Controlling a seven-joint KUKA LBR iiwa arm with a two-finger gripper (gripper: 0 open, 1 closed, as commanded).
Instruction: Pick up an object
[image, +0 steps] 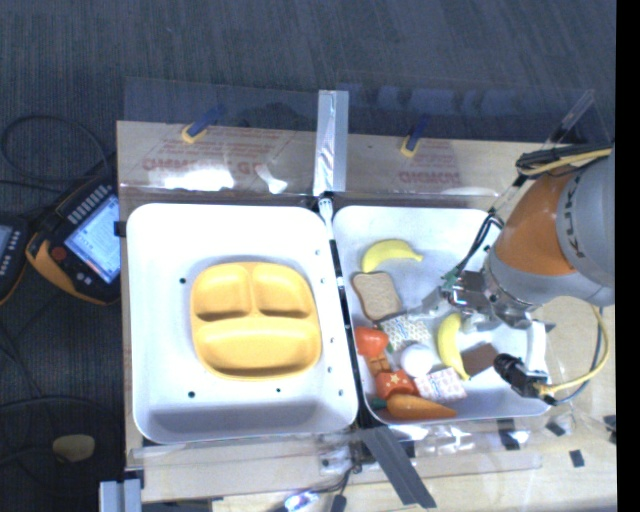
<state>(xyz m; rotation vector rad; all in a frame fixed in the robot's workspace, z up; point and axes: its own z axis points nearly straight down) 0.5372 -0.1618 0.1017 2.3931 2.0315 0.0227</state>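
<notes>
Reaching in from the right over the right-hand shallow white bin (470, 225), grey arm with orange band (545, 240) bent down, gripper (478, 318) low among the toy foods. Just below it, a yellow plastic banana (449, 343), long axis running near to far, beside a brown block (479, 358). Cannot tell how the fingers stand or whether anything is gripped.

glossy plastic yellow tray (256, 318), smooth white bins (160, 400)
</notes>
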